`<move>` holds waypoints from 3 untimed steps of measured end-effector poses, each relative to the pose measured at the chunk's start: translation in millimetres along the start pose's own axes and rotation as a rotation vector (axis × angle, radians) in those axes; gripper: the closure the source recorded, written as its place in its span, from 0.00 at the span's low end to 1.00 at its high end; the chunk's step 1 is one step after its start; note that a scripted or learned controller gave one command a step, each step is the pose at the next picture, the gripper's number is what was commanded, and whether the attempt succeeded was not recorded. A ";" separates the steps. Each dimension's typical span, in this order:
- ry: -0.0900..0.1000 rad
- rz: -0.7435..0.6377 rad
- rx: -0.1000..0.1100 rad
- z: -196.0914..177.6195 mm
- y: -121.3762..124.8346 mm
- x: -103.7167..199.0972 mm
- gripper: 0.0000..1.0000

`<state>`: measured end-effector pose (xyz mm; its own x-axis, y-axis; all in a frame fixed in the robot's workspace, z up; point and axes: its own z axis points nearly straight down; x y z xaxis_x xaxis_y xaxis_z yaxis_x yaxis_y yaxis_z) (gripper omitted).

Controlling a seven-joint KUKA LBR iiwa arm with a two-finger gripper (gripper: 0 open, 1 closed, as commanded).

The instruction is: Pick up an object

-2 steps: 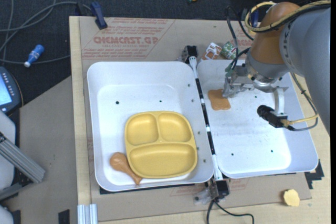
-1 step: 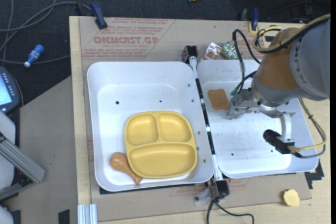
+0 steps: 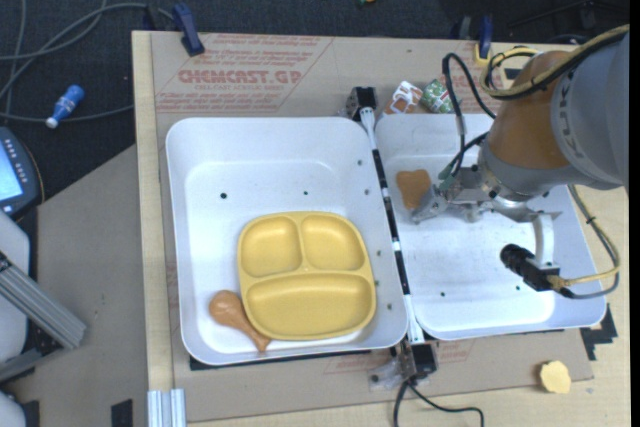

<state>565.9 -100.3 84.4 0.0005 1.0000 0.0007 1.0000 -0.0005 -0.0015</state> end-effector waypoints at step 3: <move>0.000 0.000 0.002 -0.5 78.2 6.7 0.00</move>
<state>644.1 -93.7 84.8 0.0009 1.0000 0.0006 1.0000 -0.0009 -0.0033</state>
